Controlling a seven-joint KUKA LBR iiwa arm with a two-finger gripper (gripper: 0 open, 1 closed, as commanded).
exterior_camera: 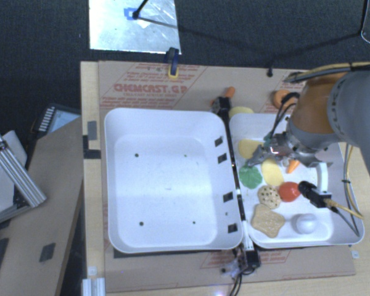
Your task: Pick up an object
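The right bin (340, 230) holds a bunch of toy foods. A yellow piece (247, 147) lies far back. A green lump (250, 176) touches a yellow lump (272, 173). Nearer lie a spotted cookie (269, 195), a red tomato (288, 192), a tan toast (267, 221) and a white ball (306, 223).

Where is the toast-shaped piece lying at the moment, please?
The toast-shaped piece lies in the right bin, near its front edge, just below the spotted cookie and left of the white ball.

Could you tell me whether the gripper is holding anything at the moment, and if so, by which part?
It cannot be told: the gripper hangs low over the toy food in the right bin, its tip beside the green piece.
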